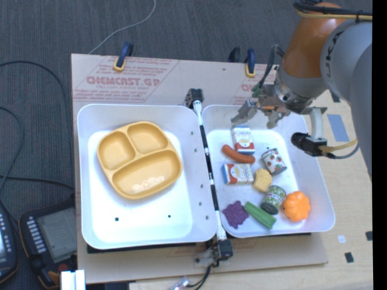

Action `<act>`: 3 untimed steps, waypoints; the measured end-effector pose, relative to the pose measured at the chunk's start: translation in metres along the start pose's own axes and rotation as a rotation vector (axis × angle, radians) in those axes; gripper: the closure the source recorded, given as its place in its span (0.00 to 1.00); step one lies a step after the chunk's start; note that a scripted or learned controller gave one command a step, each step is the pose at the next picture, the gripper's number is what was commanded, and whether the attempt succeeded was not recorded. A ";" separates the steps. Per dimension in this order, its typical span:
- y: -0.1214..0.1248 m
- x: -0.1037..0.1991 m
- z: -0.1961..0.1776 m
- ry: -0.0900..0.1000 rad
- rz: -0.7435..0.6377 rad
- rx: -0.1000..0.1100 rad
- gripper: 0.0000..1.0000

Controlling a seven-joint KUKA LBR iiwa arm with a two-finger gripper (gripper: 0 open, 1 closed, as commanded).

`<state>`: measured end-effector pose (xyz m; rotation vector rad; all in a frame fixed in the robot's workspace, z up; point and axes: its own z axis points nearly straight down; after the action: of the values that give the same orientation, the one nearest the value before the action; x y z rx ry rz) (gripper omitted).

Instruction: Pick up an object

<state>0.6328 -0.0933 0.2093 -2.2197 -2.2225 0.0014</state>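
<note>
The right bin holds several toy foods. A small white and red carton lies at the back, with a red sausage just in front of it. Further forward are a flat carton, a tin with a red label, a yellow corn piece, a green can, an orange pumpkin, purple grapes and a green cucumber. My gripper hangs over the bin's back edge, just above the small carton, open with nothing between its fingers.
The left bin bears a yellow divided plate. A black hinge bar runs between the bins. Blue clamps hold the cardboard sheet at the back. A cable hangs off the arm at the bin's right side.
</note>
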 end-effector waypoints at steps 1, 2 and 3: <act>0.029 -0.029 0.122 -0.003 0.000 -0.007 0.00; 0.010 -0.008 0.122 -0.003 0.001 -0.007 0.00; 0.011 -0.008 0.111 -0.002 0.001 -0.010 1.00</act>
<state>0.6438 -0.1016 0.0987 -2.2269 -2.2272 -0.0068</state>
